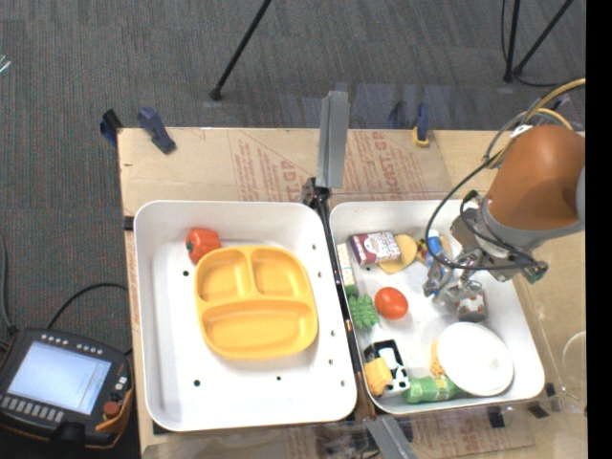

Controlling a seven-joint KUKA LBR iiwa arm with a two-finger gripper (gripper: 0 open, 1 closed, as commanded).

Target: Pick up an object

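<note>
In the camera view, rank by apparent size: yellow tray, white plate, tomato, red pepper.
1. Yellow tray
2. White plate
3. Tomato and red pepper: they look about alike, so I won't rank them.

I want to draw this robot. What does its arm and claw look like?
The arm is fat and rounded, with a big orange band and grey above it. Thin black and yellow cables loop beside it. At its tip sits a small grey metal claw.
</note>
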